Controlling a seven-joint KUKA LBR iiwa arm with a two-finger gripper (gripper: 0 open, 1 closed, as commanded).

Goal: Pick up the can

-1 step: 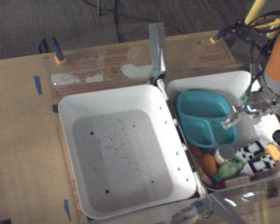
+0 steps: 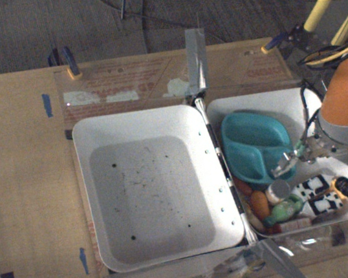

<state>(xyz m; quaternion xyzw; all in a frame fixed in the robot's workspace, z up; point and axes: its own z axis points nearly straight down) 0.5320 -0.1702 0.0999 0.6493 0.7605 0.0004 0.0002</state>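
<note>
The pincer [image 2: 287,163] hangs in the right bin [image 2: 257,103] over the teal divided dish [image 2: 253,142] — whether it is spread or pressed together I cannot tell — while the can [image 2: 278,191] stands just below it, among clutter.

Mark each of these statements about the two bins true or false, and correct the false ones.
1. The teal dish lies in the right bin. True.
2. The can sits in the left bin. False: it is in the right bin, below the teal dish.
3. The gripper is over the right bin. True.
4. The orange ball lies on the bench outside the bins. False: it lies in the right bin, beside the can.
</note>
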